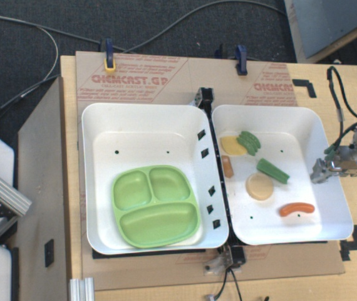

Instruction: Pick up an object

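Lying in the right white plastic bin (316,125), near its front, small orange-red toy sausage (297,209): likely light, rigid, slippery; grasp across its middle; tool (321,170) state undeterminable, hovering at right rim.

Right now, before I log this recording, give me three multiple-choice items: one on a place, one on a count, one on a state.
1. Where does the green divided tray lie?
A. left bin
B. right bin
C. on the cardboard

2. How many clamps hold the cardboard's far edge?
A. one
B. two
C. four

3. Where is the gripper?
A. over the tray
B. at the right bin's right wall
C. above the left bin

Key: 1 A, it sits in the left bin's near half. 2 B, a yellow clamp and a blue clamp. 3 B, it hangs by that wall, apart from the orange sausage.
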